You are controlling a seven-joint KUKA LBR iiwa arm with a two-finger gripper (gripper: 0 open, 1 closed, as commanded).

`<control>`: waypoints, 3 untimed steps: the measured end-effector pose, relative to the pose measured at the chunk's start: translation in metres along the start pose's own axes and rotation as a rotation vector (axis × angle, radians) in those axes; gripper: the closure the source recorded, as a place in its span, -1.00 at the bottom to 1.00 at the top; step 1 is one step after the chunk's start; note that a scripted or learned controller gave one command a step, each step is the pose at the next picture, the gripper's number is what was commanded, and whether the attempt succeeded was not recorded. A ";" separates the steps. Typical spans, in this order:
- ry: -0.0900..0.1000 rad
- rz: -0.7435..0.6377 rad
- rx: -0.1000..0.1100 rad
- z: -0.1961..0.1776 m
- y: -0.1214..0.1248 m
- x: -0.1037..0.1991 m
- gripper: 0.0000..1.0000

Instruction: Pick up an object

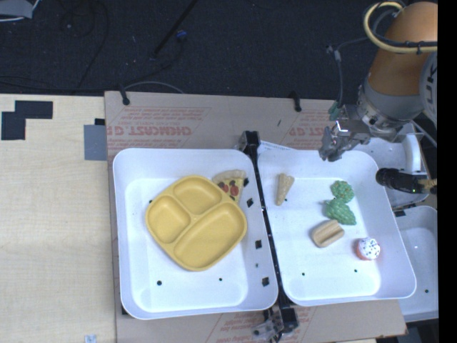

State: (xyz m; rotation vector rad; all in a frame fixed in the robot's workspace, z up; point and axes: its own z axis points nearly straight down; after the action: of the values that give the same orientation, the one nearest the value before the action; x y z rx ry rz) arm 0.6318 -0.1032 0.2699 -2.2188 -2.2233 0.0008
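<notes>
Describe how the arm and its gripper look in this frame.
The arm is grey metal with a rounded orange band above the wrist. A yellow cable loops over the band, and thin dark cables trail beside it. The gripper is a small grey and silver metal assembly, too small for finer detail.

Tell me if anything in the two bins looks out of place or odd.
One thing: the pizza slice toy in the left bin sits wedged partly under the rim of the yellow divided plate, not lying flat alone. In the right bin, the cone, green pieces, bread roll and spotted ball lie loose and apart.
</notes>
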 end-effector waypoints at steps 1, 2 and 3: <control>0.002 -0.002 0.004 0.002 -0.019 0.054 1.00; 0.001 -0.003 0.004 0.005 -0.035 0.105 1.00; 0.001 -0.002 0.005 0.012 -0.050 0.150 1.00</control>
State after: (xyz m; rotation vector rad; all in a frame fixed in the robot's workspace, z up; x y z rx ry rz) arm 0.5812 0.0462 0.2582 -2.2133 -2.2227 0.0061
